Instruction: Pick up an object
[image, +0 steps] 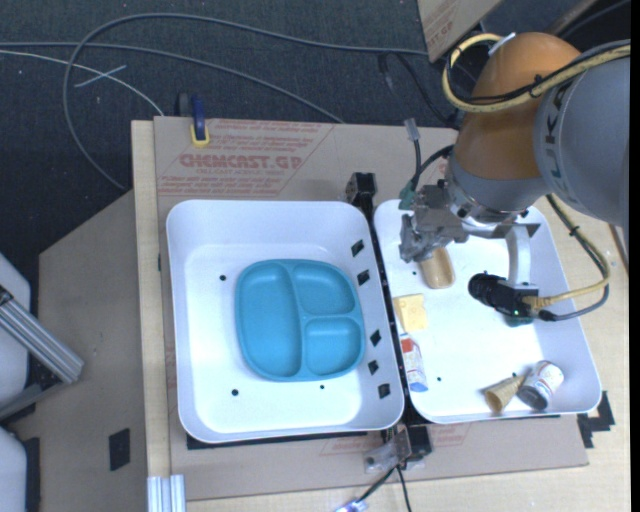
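Note:
My gripper (424, 240) hangs over the upper left part of the right bin (565, 330), below the grey arm with its orange band. A tan, rounded object (438, 270) lies just beneath and slightly right of the gripper, partly hidden by it. Whether the gripper touches it, I cannot tell. Further down the bin's left side lie a yellow square piece (411, 312) and a small red, white and blue tube (413, 364). Near the bin's lower right corner rest a tan cone (502, 393) and a small grey and white jar (541, 383).
The left bin (200, 300) holds a blue divided plate (299, 318) at its centre. A black divider with clips (370, 300) runs between the two bins. Cardboard (250, 150) lies behind the bins, and cables trail across the dark floor.

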